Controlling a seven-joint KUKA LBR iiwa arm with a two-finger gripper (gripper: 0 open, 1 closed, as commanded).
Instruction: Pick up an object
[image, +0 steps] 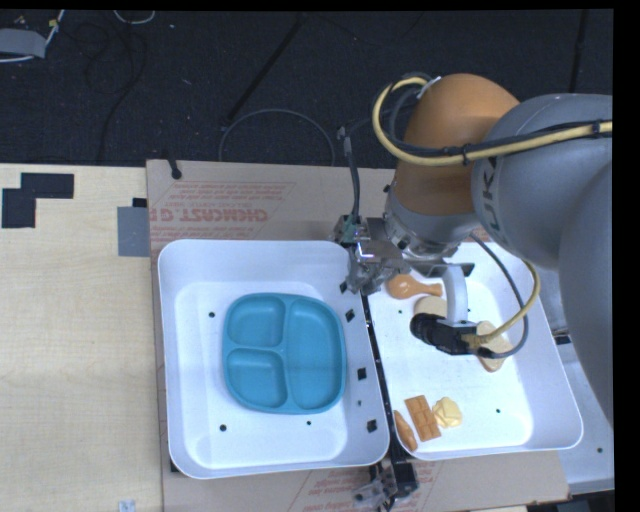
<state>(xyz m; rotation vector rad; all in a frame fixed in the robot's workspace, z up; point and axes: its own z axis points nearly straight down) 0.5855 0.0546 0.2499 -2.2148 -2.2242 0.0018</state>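
Well, the gripper (368, 262) hangs over the right bin (560, 425) by the divider; whether it is spread or closed cannot be told. Just right of it lies a tan piece (408, 287), its long axis left-right and its rounded end toward the gripper. Nearer the camera lie a wafer (421, 417) and a yellow bit (449, 411). A blue plate (283, 352) sits to the left.

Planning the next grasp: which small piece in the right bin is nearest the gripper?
The tan rounded piece, just beside the gripper; the brown cracker, orange stick and yellow lump cluster farther off, low in the view.
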